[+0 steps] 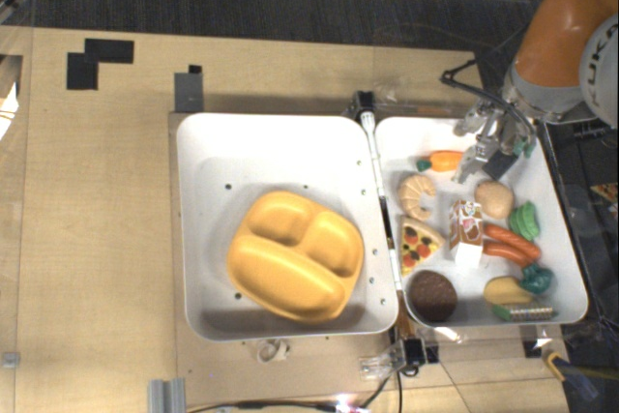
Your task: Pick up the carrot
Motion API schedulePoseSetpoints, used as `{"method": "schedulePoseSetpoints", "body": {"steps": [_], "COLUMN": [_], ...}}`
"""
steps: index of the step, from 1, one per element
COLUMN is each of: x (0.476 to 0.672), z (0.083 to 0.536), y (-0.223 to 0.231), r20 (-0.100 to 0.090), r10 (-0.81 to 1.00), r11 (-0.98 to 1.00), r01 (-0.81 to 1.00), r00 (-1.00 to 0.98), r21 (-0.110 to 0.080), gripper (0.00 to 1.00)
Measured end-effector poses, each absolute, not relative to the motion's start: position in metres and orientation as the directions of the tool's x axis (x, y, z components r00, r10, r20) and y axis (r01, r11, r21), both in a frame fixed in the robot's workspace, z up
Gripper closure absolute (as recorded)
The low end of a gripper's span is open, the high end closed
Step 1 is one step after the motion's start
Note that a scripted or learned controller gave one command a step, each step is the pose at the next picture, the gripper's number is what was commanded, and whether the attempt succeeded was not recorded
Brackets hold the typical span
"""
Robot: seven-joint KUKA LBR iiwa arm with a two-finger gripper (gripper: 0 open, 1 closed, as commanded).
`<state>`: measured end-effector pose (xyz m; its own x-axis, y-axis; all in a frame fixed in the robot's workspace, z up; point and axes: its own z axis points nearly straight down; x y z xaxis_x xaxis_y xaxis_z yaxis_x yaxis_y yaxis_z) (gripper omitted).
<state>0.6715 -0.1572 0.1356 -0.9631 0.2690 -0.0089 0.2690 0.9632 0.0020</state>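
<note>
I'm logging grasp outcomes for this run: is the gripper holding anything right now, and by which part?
Nothing shows between its fingers. The gripper hangs over the right bin, just right of the carrot, which lies on the bin floor.

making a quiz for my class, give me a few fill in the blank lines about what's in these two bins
1. The large yellow object lies in the ______ bin as the camera sees it.
2. The gripper is over the ______ bin, close to the small orange carrot.
3. The round dark brown item sits near that bin's ______ edge in the picture.
4. The band on the arm above the wrist is ______.

Missing words: left; right; bottom; orange
</note>
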Motion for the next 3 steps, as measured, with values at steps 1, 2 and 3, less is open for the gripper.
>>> {"method": "schedulePoseSetpoints", "body": {"steps": [1, 2, 3], "x": [0.639, 0.655, 0.634], "z": [0.088, 0.087, 0.088], "y": [-0.155, -0.131, -0.102], "r20": [-0.011, -0.002, -0.005], "r10": [0.456, 0.670, 0.905], "r11": [0.890, 0.742, 0.426], "r01": [0.456, 0.670, 0.905], "r00": [-0.890, -0.742, -0.426], "r21": [0.004, 0.001, 0.008], "gripper": [0.00, 0.00, 0.00]}}
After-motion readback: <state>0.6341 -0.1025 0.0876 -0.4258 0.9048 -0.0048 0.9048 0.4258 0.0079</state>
